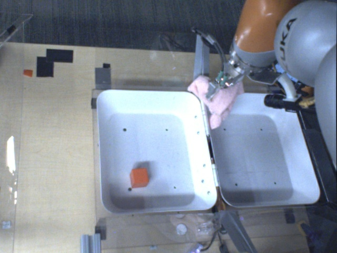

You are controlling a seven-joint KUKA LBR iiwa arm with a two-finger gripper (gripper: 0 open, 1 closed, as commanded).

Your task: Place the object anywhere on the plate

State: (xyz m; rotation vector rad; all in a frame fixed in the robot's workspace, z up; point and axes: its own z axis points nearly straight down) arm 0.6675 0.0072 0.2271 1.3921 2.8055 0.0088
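A soft pink object [222,107], like a crumpled cloth, hangs at the back where the two bins meet, over the far left corner of the right bin [268,196]. My gripper [214,90] reaches down from the upper right and is shut on the pink object's top, with pink material bunched on both sides of the fingers. Its lower end dangles by the divider between the bins. A small orange-red cube [139,177] lies on the floor of the left bin [113,141], near the front left.
The arm's orange band [260,20] and grey wrist fill the upper right, above the right bin's back edge. Black markers [51,61] and a small orange tag [28,73] lie on the bench at the far left.
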